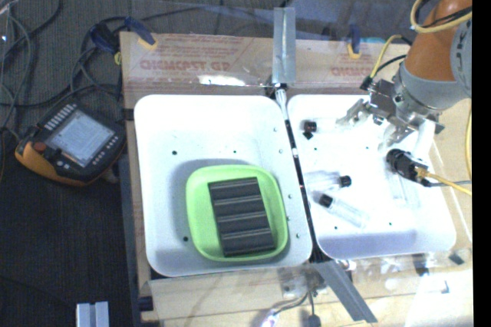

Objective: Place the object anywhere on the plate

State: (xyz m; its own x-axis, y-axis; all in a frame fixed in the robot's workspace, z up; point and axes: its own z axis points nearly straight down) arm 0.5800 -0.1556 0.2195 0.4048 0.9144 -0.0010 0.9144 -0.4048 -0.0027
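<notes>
Camera view shows you the tool [381,118] at right, its state unclear, above the right bin [368,233]; the green plate [198,187] carries a dark ridged block [241,216] at lower center.

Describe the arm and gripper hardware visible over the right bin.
Grey KUKA arm with an orange band above the wrist and looping yellow cables. The wrist carries a metallic silver two-finger gripper, with a black cylindrical fitting below it trailing another yellow cable.
</notes>
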